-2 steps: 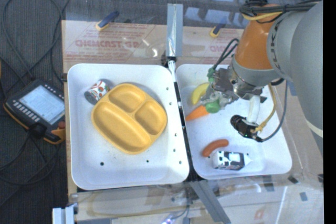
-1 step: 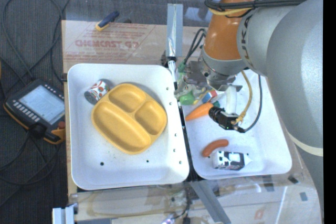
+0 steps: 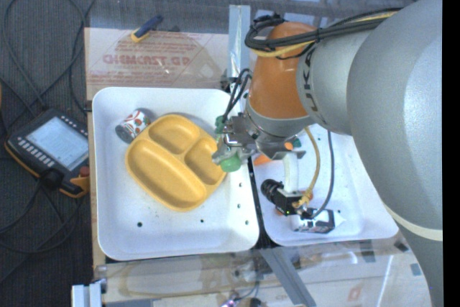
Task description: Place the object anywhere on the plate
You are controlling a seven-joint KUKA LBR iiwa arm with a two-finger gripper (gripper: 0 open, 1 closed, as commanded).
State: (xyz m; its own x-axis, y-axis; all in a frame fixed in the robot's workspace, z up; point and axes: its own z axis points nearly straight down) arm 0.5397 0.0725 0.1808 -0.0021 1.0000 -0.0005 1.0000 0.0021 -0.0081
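Gripper [image 3: 228, 152]: poised low over the seam between the two bins, at the right edge of the yellow plate [image 3: 169, 169]; whether it is parted or clamped cannot be told from this angle. Small green object [image 3: 231, 164]: sits directly under the gripper's tip, touching or just overlapping the plate's right rim; whether it is gripped or merely resting there is not clear. Plate: three-compartment, lying at a slant in the left bin [image 3: 122, 226], all compartments bare. Step in hand, by judgement: the placing itself, with the object brought to the plate's margin but not yet clearly settled inside a compartment. Next move, by judgement: a short shift leftward so the object lies over a compartment, not the rim, then a release and a straight lift. Small red-and-white can [image 3: 133, 124]: on its side, touching the plate's upper left edge, well apart from the gripper, no obstruction. Right bin [image 3: 359, 219]: holds a pale item [image 3: 314, 223] near its front wall. Risk: the object could roll off the rim into the bin. Outside the bins: teach pendant [image 3: 44, 144] at left, blue-and-yellow tool [image 3: 146, 26] on the board behind.
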